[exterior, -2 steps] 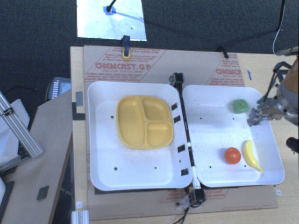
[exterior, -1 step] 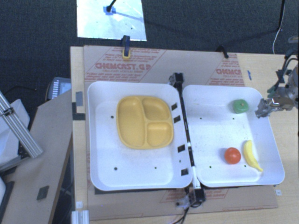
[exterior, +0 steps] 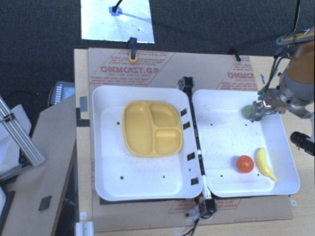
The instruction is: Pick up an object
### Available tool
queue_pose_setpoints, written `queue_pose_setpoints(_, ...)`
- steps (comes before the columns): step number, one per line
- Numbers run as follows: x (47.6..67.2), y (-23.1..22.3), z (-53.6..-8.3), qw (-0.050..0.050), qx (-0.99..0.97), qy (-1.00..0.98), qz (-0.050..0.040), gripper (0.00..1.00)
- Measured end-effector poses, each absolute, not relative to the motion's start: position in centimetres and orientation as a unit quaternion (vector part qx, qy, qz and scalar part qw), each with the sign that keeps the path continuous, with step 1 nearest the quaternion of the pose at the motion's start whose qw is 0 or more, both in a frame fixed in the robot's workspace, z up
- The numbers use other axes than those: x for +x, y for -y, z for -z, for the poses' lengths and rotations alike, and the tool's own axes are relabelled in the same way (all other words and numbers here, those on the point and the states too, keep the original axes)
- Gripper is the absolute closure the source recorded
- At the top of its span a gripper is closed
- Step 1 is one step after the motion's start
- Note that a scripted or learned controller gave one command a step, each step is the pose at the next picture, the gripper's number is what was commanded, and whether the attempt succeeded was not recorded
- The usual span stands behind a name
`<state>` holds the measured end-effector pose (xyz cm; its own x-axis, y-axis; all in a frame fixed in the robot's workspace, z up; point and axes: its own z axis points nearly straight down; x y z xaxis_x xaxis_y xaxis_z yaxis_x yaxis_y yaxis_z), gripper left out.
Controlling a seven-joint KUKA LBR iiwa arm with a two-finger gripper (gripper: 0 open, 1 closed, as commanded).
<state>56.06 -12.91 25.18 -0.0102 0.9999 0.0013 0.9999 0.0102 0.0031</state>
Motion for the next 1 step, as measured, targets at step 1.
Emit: queue_pose_setpoints(1,56.69,7.09,-25.65,0.0,0.703,-0.711,-0.0016,1.0)
